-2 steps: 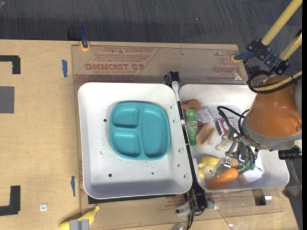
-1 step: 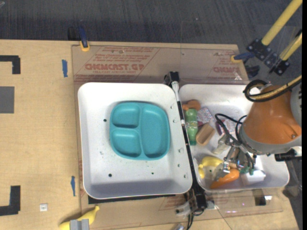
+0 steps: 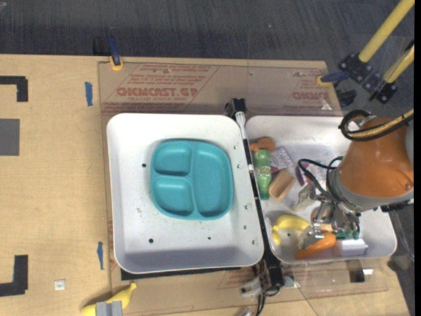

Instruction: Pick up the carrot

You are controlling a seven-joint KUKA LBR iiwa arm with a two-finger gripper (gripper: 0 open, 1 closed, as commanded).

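Camera view, from above the counter (image 3: 52, 176) — what is the scene?

— Two shallow white bins sit side by side on a cardboard-covered surface. The left bin (image 3: 125, 196) carries a teal divided plate (image 3: 192, 179) with three compartments. The right bin (image 3: 385, 239) holds a scatter of small things. The grey arm, orange band (image 3: 375, 166) above its wrist, reaches in from the right and hangs over the right bin's near end.

— Where is the carrot?

— The carrot (image 3: 319, 244) lies in the right bin, close to the near wall, orange and lengthwise across the frame. A yellow piece, perhaps a banana (image 3: 289, 226), lies just beside it on its left, and a white block (image 3: 353, 245) just to its right.

— And the tool?

— The tool (image 3: 325, 229) is low over the carrot, directly above it or touching; which, the slant does not settle. Cables and metal parts crowd the spot, so I cannot tell how it stands, nor whether it grips anything.

— Anything else in that bin?

— Toward the far end, a green item (image 3: 263, 176), a tan sausage-shaped one (image 3: 281, 185) and a small orange-brown one (image 3: 264, 142) lie near the wall shared with the left bin.
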